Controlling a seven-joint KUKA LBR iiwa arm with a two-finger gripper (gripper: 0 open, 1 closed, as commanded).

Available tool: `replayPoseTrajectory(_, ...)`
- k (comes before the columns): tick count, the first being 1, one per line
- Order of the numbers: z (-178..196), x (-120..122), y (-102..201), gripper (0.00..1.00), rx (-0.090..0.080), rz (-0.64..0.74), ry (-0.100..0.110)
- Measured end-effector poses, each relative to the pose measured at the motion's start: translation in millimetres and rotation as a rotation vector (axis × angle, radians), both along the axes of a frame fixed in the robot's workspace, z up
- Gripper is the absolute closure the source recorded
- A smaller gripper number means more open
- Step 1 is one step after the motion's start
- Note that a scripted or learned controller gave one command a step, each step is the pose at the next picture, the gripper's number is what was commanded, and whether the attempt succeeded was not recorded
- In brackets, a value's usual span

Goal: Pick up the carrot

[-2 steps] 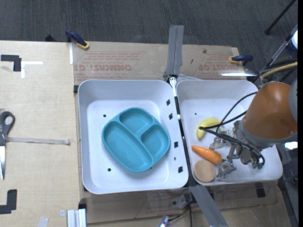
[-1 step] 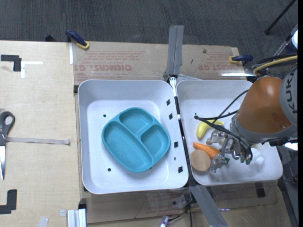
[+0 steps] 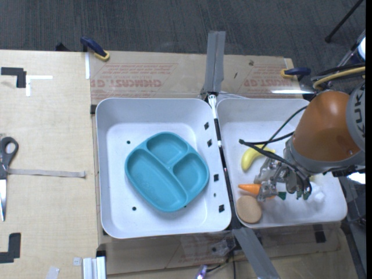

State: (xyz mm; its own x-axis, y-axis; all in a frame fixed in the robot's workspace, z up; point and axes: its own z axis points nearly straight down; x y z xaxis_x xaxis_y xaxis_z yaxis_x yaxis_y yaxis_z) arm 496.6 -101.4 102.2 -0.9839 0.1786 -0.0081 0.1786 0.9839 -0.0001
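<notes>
In the right bin [image 3: 325, 214], the end effector [image 3: 268, 186] (grip state unclear) touches the carrot [image 3: 249, 188].

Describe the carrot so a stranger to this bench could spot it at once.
Look in the right-hand white bin, near its front left corner. The carrot lies there at the gripper, between a yellow banana behind and a tan egg-shaped piece in front. It alone is orange and tapered.

A teal divided plate [image 3: 167, 171] (three compartments) lies in the left bin [image 3: 110, 121]. In the right bin [image 3: 256, 112] sit a banana [image 3: 251, 156] and a tan egg-shaped item [image 3: 249, 209]. Scissors [image 3: 6, 161] rest on the surface [image 3: 46, 214].
</notes>
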Motion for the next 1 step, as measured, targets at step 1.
replayPoseTrajectory(1,89.7,-14.7,68.1,1.00,0.002,-0.191,0.005)
